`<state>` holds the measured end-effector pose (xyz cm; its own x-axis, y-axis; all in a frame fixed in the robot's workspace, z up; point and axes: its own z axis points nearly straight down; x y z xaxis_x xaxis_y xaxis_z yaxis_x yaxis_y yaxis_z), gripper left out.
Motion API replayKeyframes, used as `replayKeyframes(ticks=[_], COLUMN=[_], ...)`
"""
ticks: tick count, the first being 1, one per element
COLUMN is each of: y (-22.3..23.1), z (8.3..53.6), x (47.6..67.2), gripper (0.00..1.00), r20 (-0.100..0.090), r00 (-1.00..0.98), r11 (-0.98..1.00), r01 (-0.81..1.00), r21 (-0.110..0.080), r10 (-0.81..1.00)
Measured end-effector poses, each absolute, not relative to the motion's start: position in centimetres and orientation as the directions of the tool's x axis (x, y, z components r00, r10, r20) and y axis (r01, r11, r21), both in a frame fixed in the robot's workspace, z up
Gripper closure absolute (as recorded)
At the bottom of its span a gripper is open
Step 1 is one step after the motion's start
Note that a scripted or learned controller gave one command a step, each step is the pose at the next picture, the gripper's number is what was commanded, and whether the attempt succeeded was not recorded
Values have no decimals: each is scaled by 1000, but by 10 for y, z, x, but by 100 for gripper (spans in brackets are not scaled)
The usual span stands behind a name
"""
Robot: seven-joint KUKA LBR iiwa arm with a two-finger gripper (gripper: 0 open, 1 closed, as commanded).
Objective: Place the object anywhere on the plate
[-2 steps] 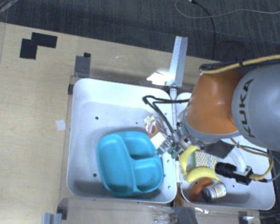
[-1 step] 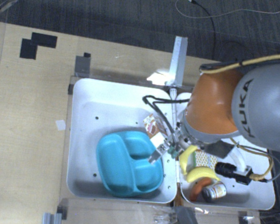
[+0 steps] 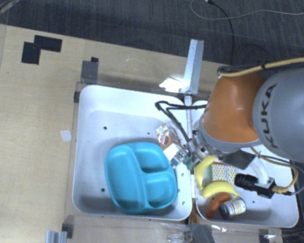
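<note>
- Arm [image 3: 274, 111]: grey with an orange band, reaching in from the right over the divide between the two bins.
- Left bin [image 3: 92, 138]: shallow, white, on the worktop [image 3: 22, 146].
- Plate [image 3: 140, 176]: blue, compartmented, lying in the left bin.
- Right bin [image 3: 289, 215]: holds a banana [image 3: 213, 181], a can [image 3: 233, 207] and a small box.
- Gripper [image 3: 179, 156]: just beside the plate's upper right corner; whether it is apart or together cannot be told.
- Small packaged object [image 3: 165, 137]: possibly a snack wrapper, in the left bin, next to the gripper.
</note>
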<state>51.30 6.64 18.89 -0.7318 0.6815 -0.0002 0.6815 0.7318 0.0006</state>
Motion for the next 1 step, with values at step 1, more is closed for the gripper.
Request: replayKeyframes(ticks=[1], y=[78], z=[182], x=[489], gripper=[100], r20=[-1], r00=[-879], r11=[879], r01=[477], r21=[2], r10=[477])
